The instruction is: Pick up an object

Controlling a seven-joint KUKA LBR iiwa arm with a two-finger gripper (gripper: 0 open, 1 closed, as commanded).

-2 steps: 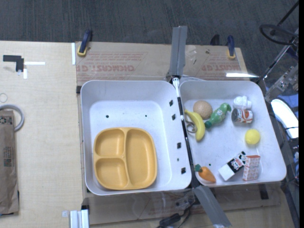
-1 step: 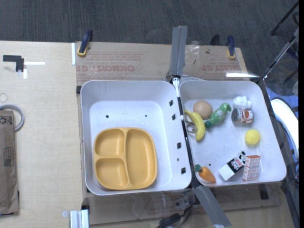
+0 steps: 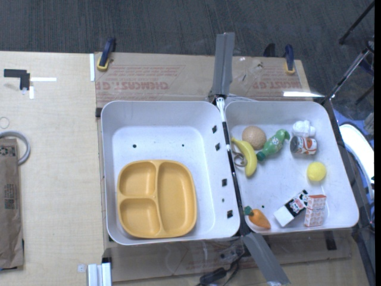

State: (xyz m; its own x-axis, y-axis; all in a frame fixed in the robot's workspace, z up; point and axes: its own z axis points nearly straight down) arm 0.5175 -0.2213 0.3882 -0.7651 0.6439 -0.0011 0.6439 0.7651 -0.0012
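Here, nothing is grasped yet. Toy foods fill the right bin [image 3: 333, 159]: a banana [image 3: 247, 155] by its left wall, a yellow ball [image 3: 317, 171] toward the right. The hand's state cannot be told. Next comes choosing one and descending over it.

At the right edge of the view a pale curved shape [image 3: 359, 137] was seen; whether it was a part of the arm could not be told.

Robotics lab: two white bins [image 3: 113, 159] on cardboard-covered desk [image 3: 155, 76], blue clamps [image 3: 107, 52], toy food, grey carpet floor [image 3: 149, 11].
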